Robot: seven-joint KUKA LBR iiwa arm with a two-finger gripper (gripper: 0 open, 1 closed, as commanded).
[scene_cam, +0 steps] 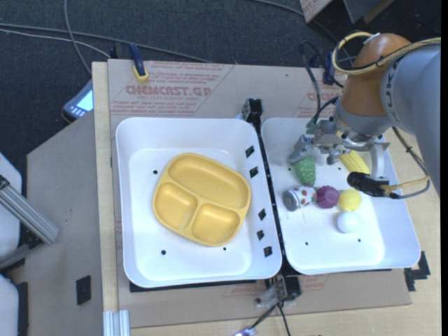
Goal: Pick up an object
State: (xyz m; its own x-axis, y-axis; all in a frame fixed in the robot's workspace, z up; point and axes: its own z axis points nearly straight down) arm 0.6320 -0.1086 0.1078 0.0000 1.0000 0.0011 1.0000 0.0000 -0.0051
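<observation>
The gripper hangs over the right bin just above the green toy, jaw state indeterminable, and with 5 toys clustered close, a descent risks nudging the small can or missing.

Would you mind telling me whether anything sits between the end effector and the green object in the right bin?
Nothing visible does. The end effector hangs just above the green object, with the other small objects lying farther along the right bin.
</observation>
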